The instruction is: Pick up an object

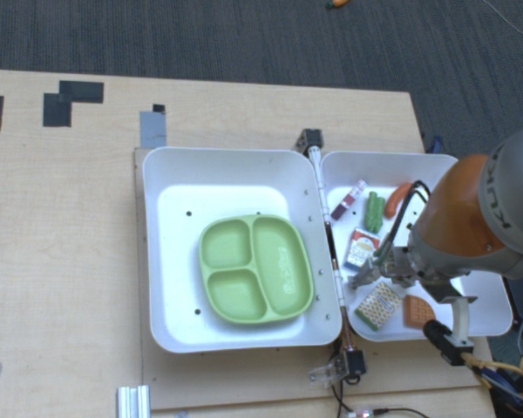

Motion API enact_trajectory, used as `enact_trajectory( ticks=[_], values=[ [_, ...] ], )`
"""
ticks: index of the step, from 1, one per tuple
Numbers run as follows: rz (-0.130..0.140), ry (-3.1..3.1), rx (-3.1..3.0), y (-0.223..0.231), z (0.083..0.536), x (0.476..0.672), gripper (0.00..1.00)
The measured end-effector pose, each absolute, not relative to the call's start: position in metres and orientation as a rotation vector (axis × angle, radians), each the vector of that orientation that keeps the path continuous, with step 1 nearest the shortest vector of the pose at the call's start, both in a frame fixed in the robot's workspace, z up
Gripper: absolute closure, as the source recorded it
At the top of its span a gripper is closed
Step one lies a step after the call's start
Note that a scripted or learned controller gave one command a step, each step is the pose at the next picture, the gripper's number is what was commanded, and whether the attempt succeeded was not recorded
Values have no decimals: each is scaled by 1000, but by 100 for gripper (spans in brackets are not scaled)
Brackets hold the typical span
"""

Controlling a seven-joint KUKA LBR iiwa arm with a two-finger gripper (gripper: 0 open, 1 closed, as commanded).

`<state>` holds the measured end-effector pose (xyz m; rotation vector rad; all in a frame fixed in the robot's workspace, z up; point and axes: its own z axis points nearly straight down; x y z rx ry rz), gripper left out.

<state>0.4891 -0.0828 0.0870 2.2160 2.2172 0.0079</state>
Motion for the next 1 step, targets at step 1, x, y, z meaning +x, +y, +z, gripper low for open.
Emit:
enact_trajectory(
  ticks=[1],
  values=[
    [14,2215,2211,-82,98,491,100]
  ],
)
